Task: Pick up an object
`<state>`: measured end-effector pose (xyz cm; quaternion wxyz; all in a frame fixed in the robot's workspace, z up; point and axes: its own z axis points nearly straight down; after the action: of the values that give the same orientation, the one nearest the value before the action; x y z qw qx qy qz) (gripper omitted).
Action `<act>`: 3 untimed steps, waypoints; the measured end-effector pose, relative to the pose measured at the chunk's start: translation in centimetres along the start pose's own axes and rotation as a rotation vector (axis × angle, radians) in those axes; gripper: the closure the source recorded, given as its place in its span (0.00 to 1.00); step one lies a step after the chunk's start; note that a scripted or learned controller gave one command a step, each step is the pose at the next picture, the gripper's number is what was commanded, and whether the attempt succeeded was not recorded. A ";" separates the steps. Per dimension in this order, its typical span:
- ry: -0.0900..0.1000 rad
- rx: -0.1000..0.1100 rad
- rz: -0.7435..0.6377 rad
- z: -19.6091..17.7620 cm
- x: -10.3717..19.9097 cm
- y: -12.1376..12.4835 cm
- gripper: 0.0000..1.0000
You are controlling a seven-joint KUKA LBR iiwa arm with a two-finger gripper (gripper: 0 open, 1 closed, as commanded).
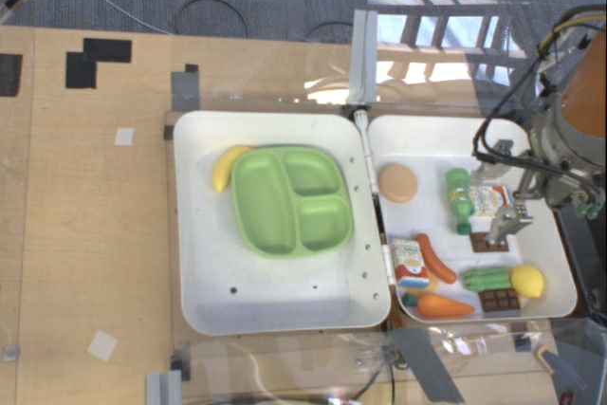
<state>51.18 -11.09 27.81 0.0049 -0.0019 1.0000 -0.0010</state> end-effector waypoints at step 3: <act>-0.004 0.004 -0.366 19.0 -6.1 -9.7 0.00</act>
<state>57.52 -20.84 8.92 0.0065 -0.1841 0.9829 -0.0038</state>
